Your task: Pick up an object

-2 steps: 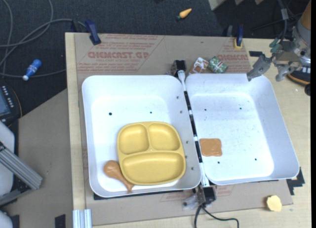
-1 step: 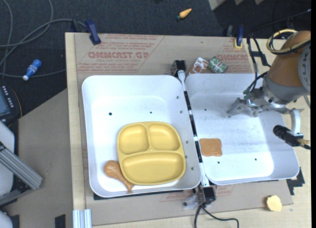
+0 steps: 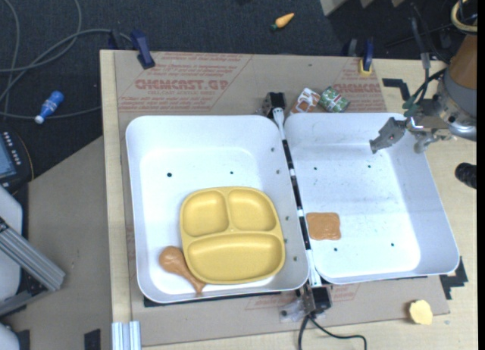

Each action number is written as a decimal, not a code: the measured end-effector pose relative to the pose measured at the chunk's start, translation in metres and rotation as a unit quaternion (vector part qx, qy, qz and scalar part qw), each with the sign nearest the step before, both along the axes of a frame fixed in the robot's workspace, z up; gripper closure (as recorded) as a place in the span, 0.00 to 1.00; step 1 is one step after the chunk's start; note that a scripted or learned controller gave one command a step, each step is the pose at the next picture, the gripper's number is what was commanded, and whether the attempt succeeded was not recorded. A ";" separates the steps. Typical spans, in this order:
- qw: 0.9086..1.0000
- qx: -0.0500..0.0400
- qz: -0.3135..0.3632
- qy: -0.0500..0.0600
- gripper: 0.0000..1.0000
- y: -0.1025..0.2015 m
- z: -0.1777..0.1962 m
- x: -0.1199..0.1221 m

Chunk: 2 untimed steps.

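A yellow divided plate [image 3: 229, 235] lies in the left bin [image 3: 151, 151], near its front. A tan drumstick-shaped toy [image 3: 179, 264] rests against the plate's front left edge. In the right bin [image 3: 409, 212] a flat brown toast-like piece [image 3: 323, 226] lies near the front left, close to the divider. My gripper [image 3: 402, 135] hangs over the right bin's back right corner, well away from the brown piece. I see nothing held in it.
Small crumpled packets [image 3: 322, 100] sit on the bench behind the bins. A yellow lump [image 3: 419, 311] lies on the bench at the front right. On the floor are an orange item [image 3: 283, 19] and a blue bottle [image 3: 50, 104]. Blue clamps [image 3: 141, 49] hold the board.
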State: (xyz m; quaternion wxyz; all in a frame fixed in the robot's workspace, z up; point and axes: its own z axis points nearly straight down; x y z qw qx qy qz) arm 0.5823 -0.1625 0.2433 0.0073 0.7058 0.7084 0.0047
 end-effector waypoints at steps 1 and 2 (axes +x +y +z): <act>1.000 0.006 -0.001 0.017 0.00 0.069 -0.108 -0.092; 1.000 0.003 -0.003 0.010 0.00 0.063 -0.161 -0.089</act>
